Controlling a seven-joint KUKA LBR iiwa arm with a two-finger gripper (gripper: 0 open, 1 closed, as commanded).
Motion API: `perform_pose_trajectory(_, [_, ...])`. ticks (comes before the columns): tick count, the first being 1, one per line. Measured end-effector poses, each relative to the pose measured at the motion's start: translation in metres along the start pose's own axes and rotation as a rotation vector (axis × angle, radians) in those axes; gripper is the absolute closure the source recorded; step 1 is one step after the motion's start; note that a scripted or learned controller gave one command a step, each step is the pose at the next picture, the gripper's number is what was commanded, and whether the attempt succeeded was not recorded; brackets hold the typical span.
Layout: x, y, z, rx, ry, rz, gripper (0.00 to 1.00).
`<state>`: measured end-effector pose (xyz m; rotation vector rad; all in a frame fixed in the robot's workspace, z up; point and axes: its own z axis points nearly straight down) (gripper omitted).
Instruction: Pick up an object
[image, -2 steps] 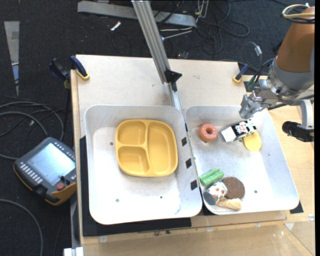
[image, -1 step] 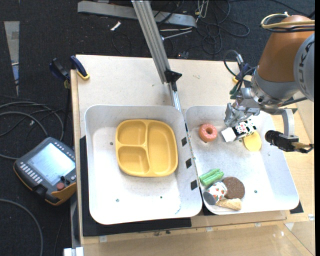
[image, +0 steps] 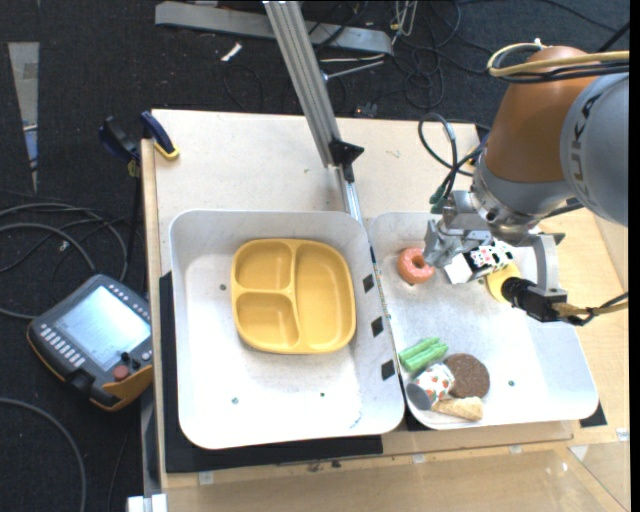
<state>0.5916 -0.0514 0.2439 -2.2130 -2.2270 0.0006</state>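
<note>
One pink ring-shaped object lies near the upper left of the right bin.
Gripper hangs just beside it; finger state cannot be told. Green piece, brown disc and other small items sit at the bin's lower left. Yellow divided tray occupies the left bin.

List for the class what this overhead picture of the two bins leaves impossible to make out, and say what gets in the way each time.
- Gripper: finger state, masked by the wrist above it, camera view.
- Yellow object in the right bin: shape unclear, partly under the arm.
- Small pile near the bin's front: pieces overlap, too small to identify.
- Arm's upper part: cut off by the right edge.
</note>
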Motion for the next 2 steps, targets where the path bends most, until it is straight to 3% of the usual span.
perform_pose_trajectory(2, [0.103,-0.025,-0.003,-0.001,0.000,-0.002,1.00])
